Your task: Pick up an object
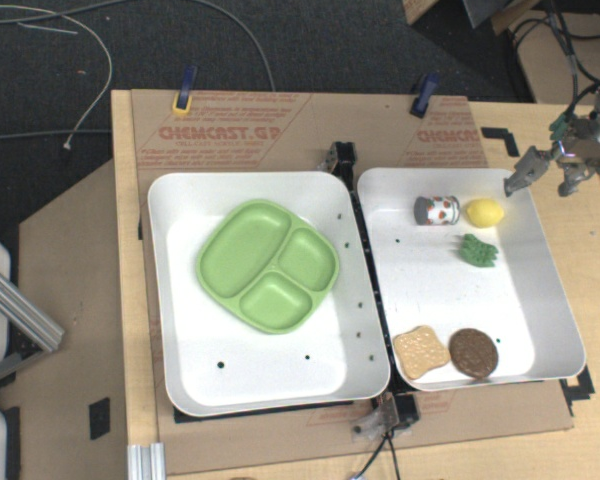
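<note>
— What lay in the right-hand bin [550, 298]?

— Five small things, none of them lifted. Along the far side, a small can [436, 210] on its side with a red-and-white label lay just beside a yellow lemon [484, 213]. Just in front of the lemon sat a green leafy piece, perhaps toy broccoli [478, 251]. At the near edge, a tan slice of toast [420, 352] lay touching or almost touching a round brown cookie [473, 353].

— And the gripper [550, 173]?

— It hung over the bin's far right corner, at the rim, its two fingers spread apart and clasping nothing. The lemon was the nearest object, a little way to the camera's left of it. The rest of the arm ran off the frame's right edge.

— The other bin?

— The left-hand bin [180, 348] carried a light green divided plate [268, 265] with three compartments, set at an angle near the middle. Both bins sat side by side on a cardboard sheet [140, 268] printed in red lettering, held at the far edge by two blue clamps [186, 86]. Beyond the bench, grey cables [100, 28] trailed over dark carpet.
</note>
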`<state>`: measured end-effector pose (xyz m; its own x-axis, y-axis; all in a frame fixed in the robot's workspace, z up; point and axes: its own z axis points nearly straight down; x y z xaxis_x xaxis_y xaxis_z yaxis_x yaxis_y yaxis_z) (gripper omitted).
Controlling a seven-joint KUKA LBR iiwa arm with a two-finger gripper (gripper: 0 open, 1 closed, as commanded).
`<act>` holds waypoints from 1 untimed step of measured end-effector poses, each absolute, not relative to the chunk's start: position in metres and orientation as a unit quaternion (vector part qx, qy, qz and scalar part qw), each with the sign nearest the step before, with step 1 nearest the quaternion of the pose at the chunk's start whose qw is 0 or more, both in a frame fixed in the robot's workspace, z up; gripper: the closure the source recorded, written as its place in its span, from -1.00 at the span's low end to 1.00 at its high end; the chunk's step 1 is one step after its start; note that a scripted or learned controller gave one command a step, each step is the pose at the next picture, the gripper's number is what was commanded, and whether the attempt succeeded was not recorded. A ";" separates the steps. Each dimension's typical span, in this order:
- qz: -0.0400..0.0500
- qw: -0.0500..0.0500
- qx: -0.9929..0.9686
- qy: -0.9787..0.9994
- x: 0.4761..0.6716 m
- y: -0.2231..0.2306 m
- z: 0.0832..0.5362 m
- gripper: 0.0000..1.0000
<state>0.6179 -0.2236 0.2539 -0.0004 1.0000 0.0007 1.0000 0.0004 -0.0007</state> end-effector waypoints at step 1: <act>0.001 0.003 -0.707 -0.707 0.617 -0.221 0.212 -1.00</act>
